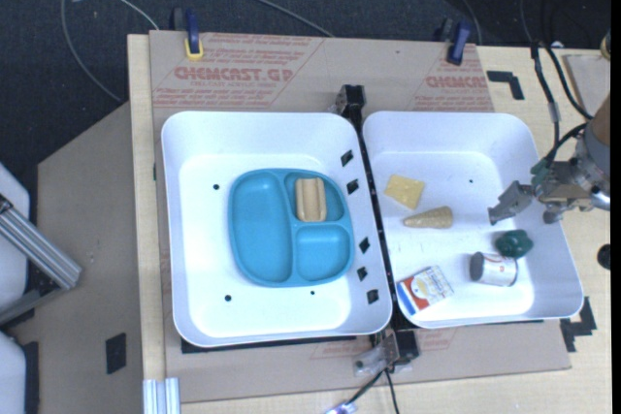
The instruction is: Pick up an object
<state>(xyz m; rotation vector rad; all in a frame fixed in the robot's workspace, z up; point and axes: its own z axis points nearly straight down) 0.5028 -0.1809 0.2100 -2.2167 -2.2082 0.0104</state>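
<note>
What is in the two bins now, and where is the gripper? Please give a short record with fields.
left bin: blue divided plate with a tan block in its upper right compartment
right bin: yellow wedge, tan cone, small carton, grey-and-white cylinder lying on its side, dark green object
gripper: over the right side of the right bin, just above the dark green object in the view
held object: none seen between the fingers
</note>
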